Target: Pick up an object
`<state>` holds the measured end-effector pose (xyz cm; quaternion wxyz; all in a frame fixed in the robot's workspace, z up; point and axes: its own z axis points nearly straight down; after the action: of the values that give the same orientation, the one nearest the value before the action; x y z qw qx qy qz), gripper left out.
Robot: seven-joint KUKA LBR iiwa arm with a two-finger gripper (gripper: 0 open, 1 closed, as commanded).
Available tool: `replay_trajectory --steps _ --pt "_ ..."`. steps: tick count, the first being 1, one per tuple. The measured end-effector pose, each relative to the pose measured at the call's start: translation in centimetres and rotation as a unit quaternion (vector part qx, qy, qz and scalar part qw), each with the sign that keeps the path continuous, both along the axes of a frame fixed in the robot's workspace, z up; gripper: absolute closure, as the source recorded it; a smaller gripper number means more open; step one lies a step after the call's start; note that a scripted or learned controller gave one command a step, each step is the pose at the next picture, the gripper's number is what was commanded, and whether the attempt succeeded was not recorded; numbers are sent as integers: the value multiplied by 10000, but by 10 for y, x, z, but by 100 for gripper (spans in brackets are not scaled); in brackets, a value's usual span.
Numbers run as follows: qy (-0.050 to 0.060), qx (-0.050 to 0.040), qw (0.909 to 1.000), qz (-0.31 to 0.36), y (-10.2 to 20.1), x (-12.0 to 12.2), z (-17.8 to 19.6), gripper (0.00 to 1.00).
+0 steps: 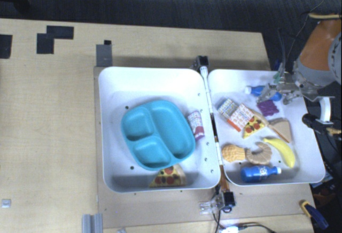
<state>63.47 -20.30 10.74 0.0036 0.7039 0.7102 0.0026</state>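
From above, the gripper (281,89) hangs over the right bin's (315,173) far end, right above a purple object (267,107) beside a blue one (257,90), fingers too blurred to judge.

— Quick tally, what have we got?

— Two shallow white bins: left bin (109,119), right bin (315,173). One turquoise plastic divided tray (157,133). Two toy pizza slices, one (169,177) below the tray and one (253,126) over on the right.

— Bottles?

— One dark blue bottle with a white cap (259,172). One small red-and-white can (196,124). One yellow banana (283,150), one striped red-and-white carton (235,112).

— And up top?

— One purple piece (267,107), one light blue thing (257,90), hard to identify from here. One golden waffle-textured toy (233,153) too.
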Motion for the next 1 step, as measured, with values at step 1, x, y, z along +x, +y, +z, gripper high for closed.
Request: replay_trajectory --steps 1 --pt "-23 -3 10000 15 1 2 12 100"
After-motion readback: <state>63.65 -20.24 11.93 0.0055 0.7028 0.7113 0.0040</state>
